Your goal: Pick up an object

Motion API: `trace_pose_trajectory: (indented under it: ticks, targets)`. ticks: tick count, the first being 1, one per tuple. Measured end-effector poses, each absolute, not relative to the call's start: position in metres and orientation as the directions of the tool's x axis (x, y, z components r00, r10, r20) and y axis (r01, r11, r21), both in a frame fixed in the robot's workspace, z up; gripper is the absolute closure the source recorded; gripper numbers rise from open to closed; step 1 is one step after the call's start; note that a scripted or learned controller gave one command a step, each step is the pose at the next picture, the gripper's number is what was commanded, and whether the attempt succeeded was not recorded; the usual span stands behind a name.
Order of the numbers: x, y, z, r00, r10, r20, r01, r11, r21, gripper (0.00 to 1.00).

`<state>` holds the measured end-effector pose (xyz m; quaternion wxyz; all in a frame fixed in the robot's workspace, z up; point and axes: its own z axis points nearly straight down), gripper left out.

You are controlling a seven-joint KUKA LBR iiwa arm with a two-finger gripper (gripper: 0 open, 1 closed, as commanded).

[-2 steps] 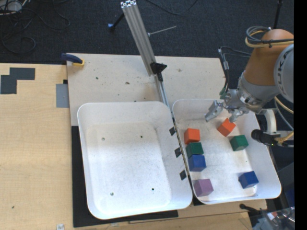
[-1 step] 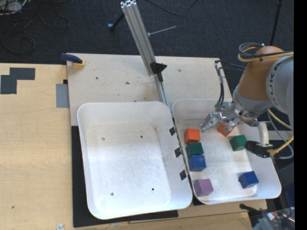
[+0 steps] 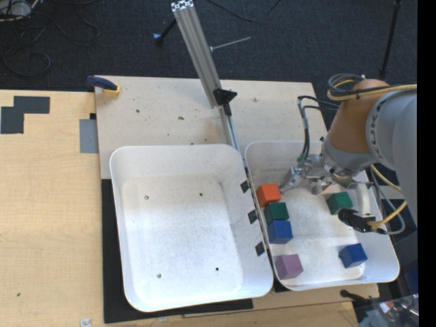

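Camera view: your gripper [image 3: 294,177] hangs over the right bin [image 3: 381,268] near the orange block [image 3: 268,193] | open or shut: you cannot tell | step: reaching, nothing picked up | next: go down on one block.

The bench [image 3: 170,111] was pale and speckled and carried two shallow white bins side by side, a left bin [image 3: 129,165] and a right bin [image 3: 385,268], their inner edges touching.
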<state>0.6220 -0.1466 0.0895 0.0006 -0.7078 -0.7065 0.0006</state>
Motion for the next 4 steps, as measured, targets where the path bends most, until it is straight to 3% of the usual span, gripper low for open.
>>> trace_pose_trajectory:
  ticks: [1, 4]
  targets:
    - [0.622, -0.147, 0.1, 0.006, 1.0, 0.001, 1.0, -0.006, -0.002, 1.0]
    - [0.638, -0.155, 0.259, -0.001, 1.0, -0.001, 1.0, 0.001, 0.004, 1.0]
